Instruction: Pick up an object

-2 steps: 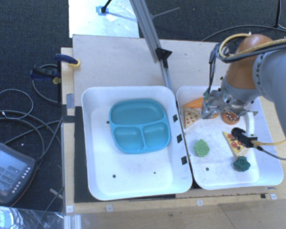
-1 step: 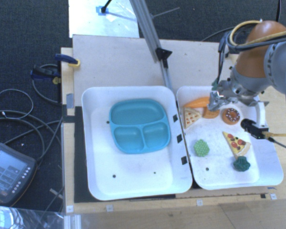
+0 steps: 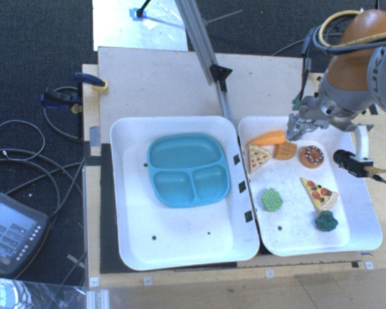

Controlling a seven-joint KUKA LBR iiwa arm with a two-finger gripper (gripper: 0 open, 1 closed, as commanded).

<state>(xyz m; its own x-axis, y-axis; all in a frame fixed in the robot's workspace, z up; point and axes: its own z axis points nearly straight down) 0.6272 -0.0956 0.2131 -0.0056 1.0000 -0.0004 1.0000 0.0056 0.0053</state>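
Over the right bin: grey arm with orange band (image 3: pixel 363 37) reaches in from the upper right of the frame, its gripper (image 3: pixel 297 129) low over the bin's upper left part.
Fingers: too dark and small to judge how far apart they stand; nothing can be seen clamped between them.
Nearest thing: orange wedge-shaped toy carrot piece (image 3: pixel 266 138), just left of the fingers and touching or nearly touching them; which one I cannot tell.
Below the fingers: round tan waffle-like toy biscuit (image 3: pixel 285 150), just beneath the gripper tip.
Beside these: pale triangular toy slice with a lattice top (image 3: pixel 257 157), left of the biscuit and under the carrot piece.
Right of the fingers: brown toy doughnut with icing (image 3: pixel 312 156), near but apart.
Lower in the bin: light green knobbly toy vegetable (image 3: pixel 272 199), toy pizza slice with red dots (image 3: pixel 320 193), dark green toy broccoli (image 3: pixel 325 221), all well apart from the gripper.
Right bin: shallow white tray (image 3: pixel 367 234) on the bench (image 3: pixel 154 82).
Left bin: shallow white tray (image 3: pixel 132 237) holding a blue plastic plate with three compartments (image 3: pixel 188 169).
In the way: grey slanted pole (image 3: pixel 199 37) ends at the gap between the bins, left of the gripper.
Off the bench: black handheld pendant (image 3: pixel 11 232) at the lower left.
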